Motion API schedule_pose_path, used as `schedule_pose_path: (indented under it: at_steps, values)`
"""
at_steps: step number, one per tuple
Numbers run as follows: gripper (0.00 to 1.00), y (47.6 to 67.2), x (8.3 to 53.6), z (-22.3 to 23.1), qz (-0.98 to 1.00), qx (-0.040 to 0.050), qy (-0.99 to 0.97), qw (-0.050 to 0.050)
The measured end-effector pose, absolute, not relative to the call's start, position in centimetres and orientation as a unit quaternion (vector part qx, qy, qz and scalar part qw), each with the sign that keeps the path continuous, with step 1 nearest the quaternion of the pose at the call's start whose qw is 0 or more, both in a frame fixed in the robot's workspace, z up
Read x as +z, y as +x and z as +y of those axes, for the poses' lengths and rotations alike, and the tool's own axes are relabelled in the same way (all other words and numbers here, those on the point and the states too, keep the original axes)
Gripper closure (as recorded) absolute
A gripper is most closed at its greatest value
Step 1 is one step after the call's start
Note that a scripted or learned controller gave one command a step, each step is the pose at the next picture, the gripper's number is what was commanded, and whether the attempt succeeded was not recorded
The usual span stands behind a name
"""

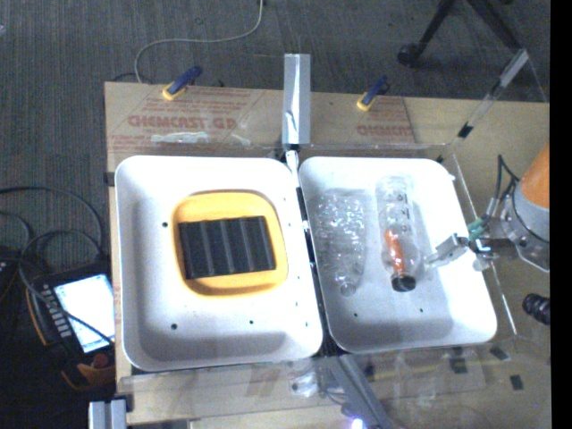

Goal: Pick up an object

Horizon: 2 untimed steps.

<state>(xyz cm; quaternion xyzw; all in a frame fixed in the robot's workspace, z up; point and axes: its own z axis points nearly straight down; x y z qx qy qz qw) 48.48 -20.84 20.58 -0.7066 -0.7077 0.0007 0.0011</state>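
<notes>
— In the right bin (465,315), two clear plastic bottles lie side by side, lengthwise. The one nearer the divider is a crinkled bottle (342,238), all dents and glints. The other, the orange-tinted bottle (399,232), is smoother, with a dark cap end pointing toward the near rim.

— And the arm?

— The gripper (458,248) sits at the bin's right side, just beside the tinted bottle, its pale finger reaching toward it. Nothing is visibly between the fingers, and whether they stand apart or together I cannot tell — too small and blurred.

— So the pick isn't done?

— By my reading, no. Both bottles rest on the bin floor; approach looks under way, while grasp and lift remain.

— The left bin (143,329)?

— It holds a yellow tray (189,213), rounded at the corners, with a dark ribbed insert — matte and rigid-looking. The bins themselves are smooth white, shallow, with rounded rims.
</notes>
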Motion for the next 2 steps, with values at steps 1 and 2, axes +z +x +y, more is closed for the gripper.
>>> schedule_pose_path:
  at_steps: [1,2]
  values:
    - [0.00,52.49,9.12,-17.91,-0.792,-0.0022,-0.610,-0.005]
    - [1.00,52.48,9.97,-17.89,-0.792,-0.0027,-0.611,-0.004]
